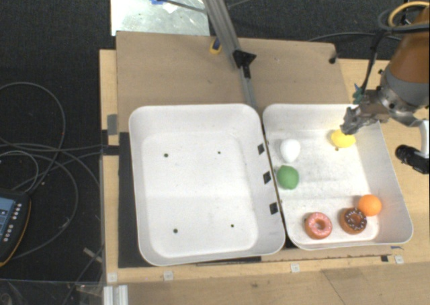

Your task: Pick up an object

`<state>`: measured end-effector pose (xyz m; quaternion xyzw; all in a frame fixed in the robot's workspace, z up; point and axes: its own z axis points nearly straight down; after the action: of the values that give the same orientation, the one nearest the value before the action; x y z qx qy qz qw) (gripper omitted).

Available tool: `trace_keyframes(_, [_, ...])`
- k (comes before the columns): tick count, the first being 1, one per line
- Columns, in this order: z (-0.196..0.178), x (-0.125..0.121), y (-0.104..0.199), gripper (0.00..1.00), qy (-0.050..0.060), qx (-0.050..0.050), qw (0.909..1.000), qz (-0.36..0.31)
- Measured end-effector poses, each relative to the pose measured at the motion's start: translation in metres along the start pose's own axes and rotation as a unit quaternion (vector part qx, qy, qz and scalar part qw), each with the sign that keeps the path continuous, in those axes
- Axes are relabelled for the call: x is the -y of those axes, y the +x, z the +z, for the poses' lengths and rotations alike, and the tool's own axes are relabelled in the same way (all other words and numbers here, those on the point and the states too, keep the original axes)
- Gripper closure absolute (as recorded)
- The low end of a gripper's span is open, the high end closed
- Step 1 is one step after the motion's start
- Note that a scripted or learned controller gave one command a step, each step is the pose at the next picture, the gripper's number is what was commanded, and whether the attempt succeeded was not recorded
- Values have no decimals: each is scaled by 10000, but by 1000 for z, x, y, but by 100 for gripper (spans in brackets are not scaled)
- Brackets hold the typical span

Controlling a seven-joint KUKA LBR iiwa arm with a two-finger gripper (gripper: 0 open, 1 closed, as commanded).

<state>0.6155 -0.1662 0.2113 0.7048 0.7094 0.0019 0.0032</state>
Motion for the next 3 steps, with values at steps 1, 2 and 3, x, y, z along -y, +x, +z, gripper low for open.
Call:
trace_keyframes(1, [-47, -3, 7, 100, -2, -1, 10000, -4])
trace_keyframes(2, [-48, 9, 61, 100, 31, -20, 10000, -19])
trace_keyframes(3, [-53, 13, 119, 100, 30, -23, 10000, -24])
